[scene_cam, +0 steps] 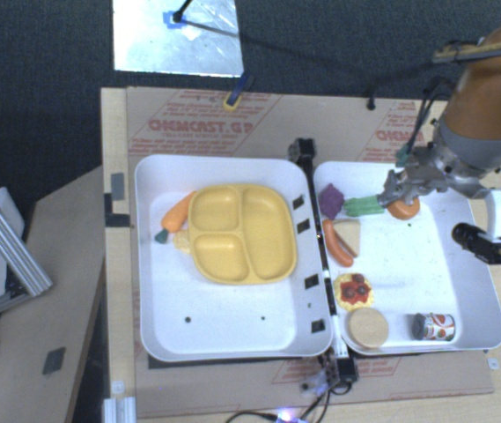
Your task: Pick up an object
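My gripper (397,189) hangs low over the back of the right bin (470,289), reaching in from the right. Just under it lies an orange round piece (404,208), with a green piece (362,205) stretching left from it toward a purple toy (331,201). I cannot see whether the gripper touches either piece. Further forward lie a hot dog (338,243) beside a bread slice (350,233), a small pizza (354,290), a tan round bun (368,328) and a small can (433,327) on its side.
The left bin (162,315) holds a yellow divided plate (237,233), with a carrot (177,211) and a small green bit (160,234) at its left edge. A black part (482,243) juts over the right bin's right side. The bins' shared rim (317,245) runs between them.
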